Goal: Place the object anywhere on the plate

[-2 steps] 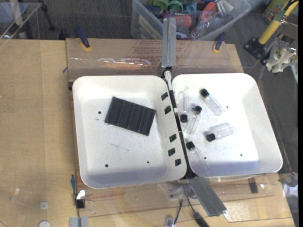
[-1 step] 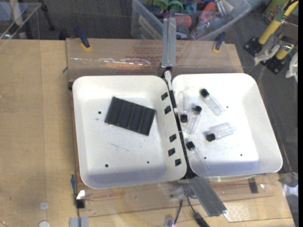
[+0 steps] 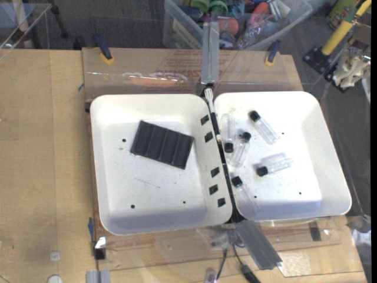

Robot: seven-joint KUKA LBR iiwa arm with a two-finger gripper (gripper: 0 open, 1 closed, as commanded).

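Several capped vials (image 3: 262,125) lie in the right bin (image 3: 306,108), dark plate (image 3: 162,144) in the left bin (image 3: 118,205); pincer state cannot be told.

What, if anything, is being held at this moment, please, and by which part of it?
Nothing is seen held. The dark ribbed plate lies flat in the left bin, and the clear vials lie loose in the right bin.

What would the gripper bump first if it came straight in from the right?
Probably the right bin's rim, then a clear black-capped vial inside; depth is hard to judge.
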